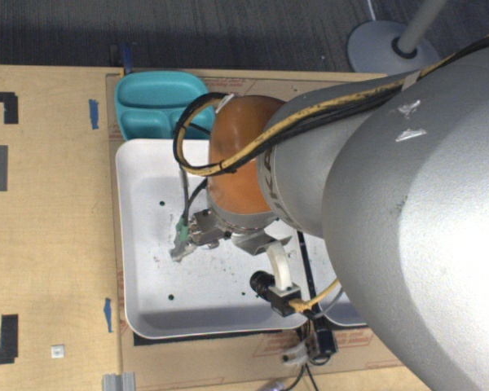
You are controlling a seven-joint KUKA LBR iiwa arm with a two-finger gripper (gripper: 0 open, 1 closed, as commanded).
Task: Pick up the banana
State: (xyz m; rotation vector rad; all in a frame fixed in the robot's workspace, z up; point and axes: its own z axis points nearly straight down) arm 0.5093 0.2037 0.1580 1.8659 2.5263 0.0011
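Where the banana lies cannot be told under the grey arm (407,218). The gripper (182,241) hangs low over the left white bin (138,292), its state unclear. A teal container (151,104) sits beyond that bin's far edge.

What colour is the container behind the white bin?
Teal, clearest in the camera view.
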